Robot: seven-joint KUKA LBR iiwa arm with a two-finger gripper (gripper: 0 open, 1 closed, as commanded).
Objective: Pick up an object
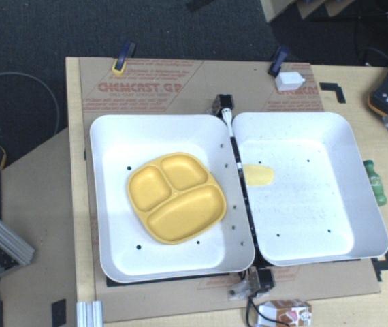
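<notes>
A yellow divided plate with three compartments lies in the left bin, near its middle. A small pale yellow flat object lies in the right bin, against its left wall.
Both white bins sit side by side on a cardboard-covered bench. A white block and clamps stand at the bench's back edge. A green item lies just outside the right bin's right rim. Cables and small parts sit at the front edge.
</notes>
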